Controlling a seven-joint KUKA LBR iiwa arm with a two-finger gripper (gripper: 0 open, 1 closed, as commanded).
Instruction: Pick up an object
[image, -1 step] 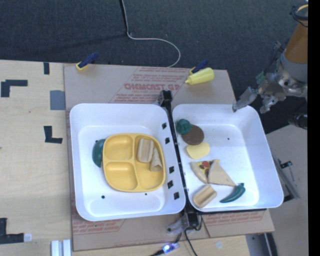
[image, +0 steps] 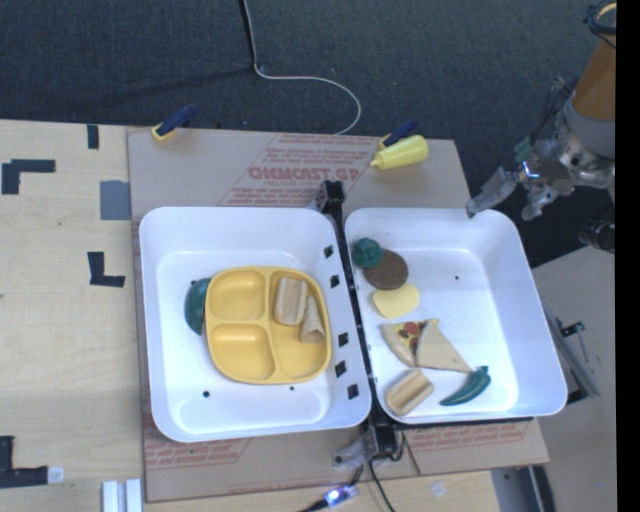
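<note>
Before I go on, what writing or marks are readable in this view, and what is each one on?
Red print on the cardboard sheet behind the two white bins: one large line above a smaller one, seen upside down and too blurred to read with confidence.
Faint red print on the cardboard's front edge, below the right bin: too small to read.
Black angular shapes on the wooden bench: marks, not letters.
No readable text on the bins, yellow tray or food items.

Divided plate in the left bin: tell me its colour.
Yellow; the divided plate shows plainly in the camera view, the one view here.
</note>
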